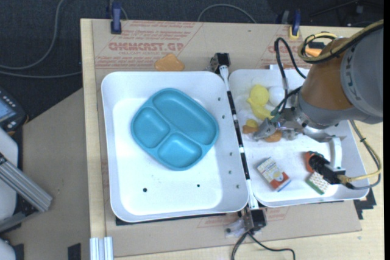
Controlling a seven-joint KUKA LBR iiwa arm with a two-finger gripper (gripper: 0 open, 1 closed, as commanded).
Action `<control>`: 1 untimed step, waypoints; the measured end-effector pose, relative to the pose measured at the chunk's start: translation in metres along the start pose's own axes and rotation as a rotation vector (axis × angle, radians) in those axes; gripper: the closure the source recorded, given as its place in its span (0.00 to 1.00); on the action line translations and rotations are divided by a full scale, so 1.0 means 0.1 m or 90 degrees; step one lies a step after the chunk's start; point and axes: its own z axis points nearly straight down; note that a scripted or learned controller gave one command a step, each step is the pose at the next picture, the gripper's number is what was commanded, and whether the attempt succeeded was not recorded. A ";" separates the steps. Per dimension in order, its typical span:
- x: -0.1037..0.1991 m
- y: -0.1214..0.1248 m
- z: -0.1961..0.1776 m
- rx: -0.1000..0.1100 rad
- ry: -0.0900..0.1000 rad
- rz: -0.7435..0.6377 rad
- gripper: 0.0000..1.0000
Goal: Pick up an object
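The arm (pixel 341 85) reaches in from the right over the right bin (pixel 292 195), and its pincer (pixel 263 131) sits low near that bin's left wall, pointing toward the divider between the two bins. Whether the pincer is wide or narrow I cannot tell from this slant, and nothing is plainly held in it.

Just beside its tip lies a small orange piece (pixel 250 126), and a second orange piece (pixel 275 137) shows partly under the pincer. A yellow object (pixel 259 99), perhaps a soft toy, lies a little farther back in the same bin, with a white lump (pixel 277 93) beside it. Nearer the front edge rests a small box (pixel 272 173), tilted, and a green-and-white item (pixel 317 183) lies toward the front right corner.

The left bin (pixel 113 131) holds a blue divided plate (pixel 175 128), lying flat and well apart from the pincer. An orange scrap (pixel 169 62) lies on the surface (pixel 97 131) behind the left bin.
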 end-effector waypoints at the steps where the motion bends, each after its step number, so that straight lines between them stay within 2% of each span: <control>1: 0.09 0.25 0.01 0.002 0.000 0.000 0.00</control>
